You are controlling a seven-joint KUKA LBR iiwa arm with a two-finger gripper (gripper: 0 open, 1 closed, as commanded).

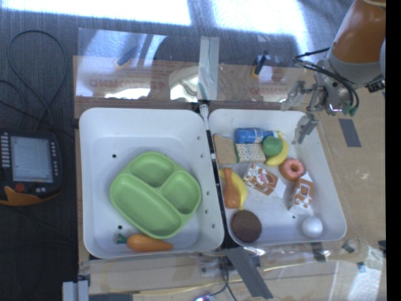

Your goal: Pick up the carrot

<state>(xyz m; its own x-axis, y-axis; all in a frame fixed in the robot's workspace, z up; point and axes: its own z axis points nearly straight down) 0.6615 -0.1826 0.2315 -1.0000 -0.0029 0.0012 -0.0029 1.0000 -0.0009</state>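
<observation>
I see the small orange plastic carrot (149,244) lying at six o'clock in the left white bin (94,168), touching the green divided plate (156,195). My two-finger tool (305,127) hangs released, holding nothing, at one o'clock.

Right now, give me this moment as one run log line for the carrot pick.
arm: over right bin's far right corner | gripper: holds nothing | carrot: left bin, near edge, beside green plate | pick: not yet done
</observation>
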